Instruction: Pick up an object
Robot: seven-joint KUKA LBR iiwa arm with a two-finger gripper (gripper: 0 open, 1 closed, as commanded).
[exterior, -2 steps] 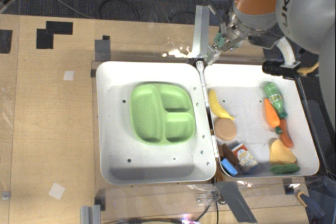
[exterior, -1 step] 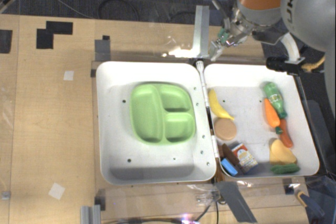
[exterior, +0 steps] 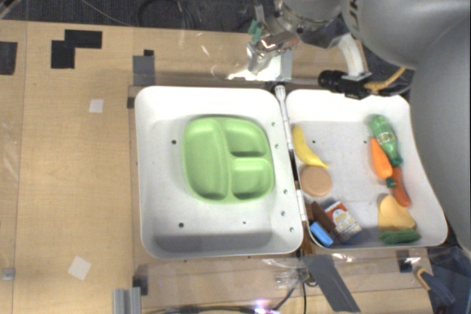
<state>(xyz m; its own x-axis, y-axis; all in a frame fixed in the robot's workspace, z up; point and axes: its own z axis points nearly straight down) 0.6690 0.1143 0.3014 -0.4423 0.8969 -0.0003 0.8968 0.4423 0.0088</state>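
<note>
The bench (exterior: 66, 158) was a pale wood surface carrying black square markings near its far left edge, with dark grey carpet and loose cables beyond. Two white bins sat side by side, touching. The left bin (exterior: 154, 158) held a green divided plate (exterior: 227, 158). The right bin (exterior: 346, 121) held a banana (exterior: 305, 147), a round tan disc (exterior: 316, 182), a carrot (exterior: 381, 159), a green bottle (exterior: 385, 134), a yellow wedge (exterior: 394, 213) and a small carton (exterior: 343, 220). The gripper (exterior: 266, 49) hung above the bench just beyond the bins' far rims; whether it was spread or closed could not be determined.
</note>
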